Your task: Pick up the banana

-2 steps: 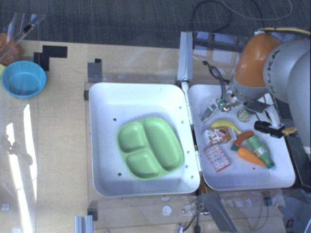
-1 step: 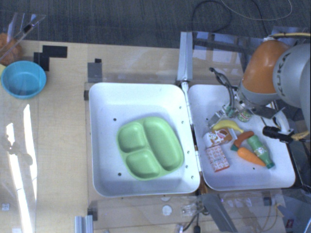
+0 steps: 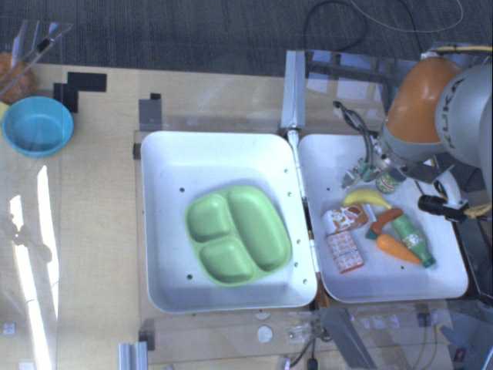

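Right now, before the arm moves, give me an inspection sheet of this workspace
Surface: wooden bench bearing a left bin and a right bin, both white and shallow.
Job's things: banana lying in the right bin, just below the gripper.
Clutter: green divided tray in the left bin; beside the banana, a carrot, a green bottle, a small carton and a red checked packet.
Grippers: gripper above the right bin's upper part, holding nothing that can be seen.
Cables: black cable looping on the floor behind the bench.
Surroundings: blue bowl at the bench's left edge; dark carpet beyond.
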`<action>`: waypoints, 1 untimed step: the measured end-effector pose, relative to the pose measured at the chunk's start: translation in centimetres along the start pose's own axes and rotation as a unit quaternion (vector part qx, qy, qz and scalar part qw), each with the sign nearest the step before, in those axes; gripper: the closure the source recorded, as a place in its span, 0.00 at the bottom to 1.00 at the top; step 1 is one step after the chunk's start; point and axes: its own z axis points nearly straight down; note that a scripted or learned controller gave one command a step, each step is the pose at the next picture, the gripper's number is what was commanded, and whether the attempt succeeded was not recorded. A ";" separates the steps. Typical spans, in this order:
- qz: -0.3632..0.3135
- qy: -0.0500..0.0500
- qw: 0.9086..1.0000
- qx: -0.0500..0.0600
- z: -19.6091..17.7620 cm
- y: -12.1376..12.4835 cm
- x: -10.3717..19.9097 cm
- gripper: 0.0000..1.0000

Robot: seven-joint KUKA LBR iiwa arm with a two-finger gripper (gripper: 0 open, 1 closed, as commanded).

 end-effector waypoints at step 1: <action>0.000 0.000 1.000 0.000 0.0 0.0 0.0 0.00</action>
